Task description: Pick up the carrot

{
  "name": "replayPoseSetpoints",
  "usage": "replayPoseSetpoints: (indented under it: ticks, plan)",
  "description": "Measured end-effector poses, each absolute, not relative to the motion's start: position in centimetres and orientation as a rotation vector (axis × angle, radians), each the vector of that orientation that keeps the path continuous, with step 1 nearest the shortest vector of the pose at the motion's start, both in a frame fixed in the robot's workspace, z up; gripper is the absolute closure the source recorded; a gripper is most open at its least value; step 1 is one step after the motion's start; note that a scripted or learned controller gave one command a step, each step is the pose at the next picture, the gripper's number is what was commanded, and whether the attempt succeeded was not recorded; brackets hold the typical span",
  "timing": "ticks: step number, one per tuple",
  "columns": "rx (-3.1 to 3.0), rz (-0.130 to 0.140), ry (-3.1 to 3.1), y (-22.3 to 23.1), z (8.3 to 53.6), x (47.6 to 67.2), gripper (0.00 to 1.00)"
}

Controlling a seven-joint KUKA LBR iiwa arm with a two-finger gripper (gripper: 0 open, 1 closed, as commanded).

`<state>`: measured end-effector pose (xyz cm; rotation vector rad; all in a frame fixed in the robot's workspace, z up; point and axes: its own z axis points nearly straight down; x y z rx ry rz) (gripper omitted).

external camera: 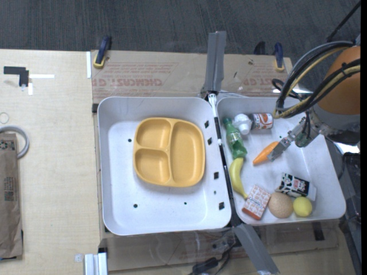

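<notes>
The orange carrot (264,154) lies slantwise in the middle of the right bin (335,171), its tip pointing down-left. My gripper (282,146) reaches in from the right and is shut on the carrot's thick upper-right end. The grey fingers (289,140) slope down-left from the wrist and overlap that end of the carrot. I cannot tell whether the carrot rests on the bin floor or hangs just above it.
In the right bin are a green bottle (234,137), a banana (237,177), a white ball (243,122), a small can (262,121), a black-and-white carton (295,185), a snack packet (256,201), a brown egg-shaped thing (280,205) and a lemon (303,207). A yellow divided plate (170,152) sits in the left bin (114,205).
</notes>
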<state>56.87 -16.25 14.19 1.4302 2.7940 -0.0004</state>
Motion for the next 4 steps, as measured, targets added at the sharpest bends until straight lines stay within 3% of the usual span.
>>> replayPoseSetpoints:
  ticks: [1,2,3,4]
  plan:
    - [1.117,-0.001,2.937,-12.3,9.1,60.5,0.0]
    - [1.094,-0.001,2.941,-16.6,16.2,56.5,0.0]
    - [0.717,0.0,3.055,-18.1,9.2,59.0,0.0]
    - [0.722,0.001,3.048,-18.2,10.3,59.1,1.0]
